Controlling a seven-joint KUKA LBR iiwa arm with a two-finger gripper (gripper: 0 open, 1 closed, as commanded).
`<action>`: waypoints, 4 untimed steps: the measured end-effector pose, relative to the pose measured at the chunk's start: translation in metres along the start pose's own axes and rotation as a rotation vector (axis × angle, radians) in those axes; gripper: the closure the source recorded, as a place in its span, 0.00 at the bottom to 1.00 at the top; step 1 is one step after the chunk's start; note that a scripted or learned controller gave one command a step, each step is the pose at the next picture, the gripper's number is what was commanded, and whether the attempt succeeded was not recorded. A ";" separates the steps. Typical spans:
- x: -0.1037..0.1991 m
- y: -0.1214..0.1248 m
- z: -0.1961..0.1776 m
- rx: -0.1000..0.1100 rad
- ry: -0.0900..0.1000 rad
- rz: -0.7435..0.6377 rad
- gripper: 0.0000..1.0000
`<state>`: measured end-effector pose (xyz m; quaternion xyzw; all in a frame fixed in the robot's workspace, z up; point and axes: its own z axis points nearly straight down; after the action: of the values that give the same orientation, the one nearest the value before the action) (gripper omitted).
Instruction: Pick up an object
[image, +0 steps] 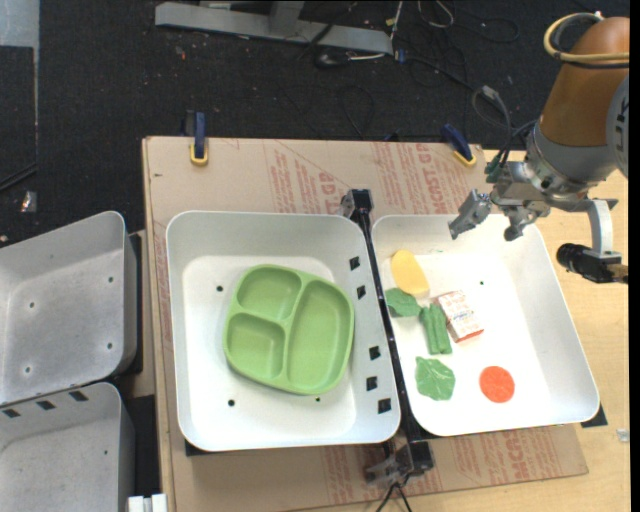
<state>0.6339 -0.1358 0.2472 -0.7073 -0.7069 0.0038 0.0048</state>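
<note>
Over the right bin (560, 300) hang spread, empty fingers (492, 222) — below, perhaps three green pieces (432, 328), one orange disc (497, 384).

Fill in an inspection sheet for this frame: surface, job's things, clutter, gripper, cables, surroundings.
Surface: cardboard-covered bench bearing two white bins side by side, the left bin and the right bin.
Job's things: the right bin holds a yellow piece, a small red and white box, an orange disc and green pieces. The left bin holds a green divided tray.
Clutter: nothing seen.
Gripper: gripper open, holding nothing, above the right bin's far edge.
Cables: black cables on the dark floor beyond the bench.
Surroundings: clamps at the bench's far edge; spare white bins at left.
</note>
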 end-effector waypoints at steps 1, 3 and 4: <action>0.000 0.002 -0.008 -0.013 -0.002 -0.002 0.00; 0.011 0.003 0.117 -0.008 -0.001 -0.001 0.00; 0.012 0.003 0.157 -0.010 -0.001 0.000 0.00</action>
<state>0.6350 -0.1240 0.0900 -0.7072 -0.7070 0.0009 0.0008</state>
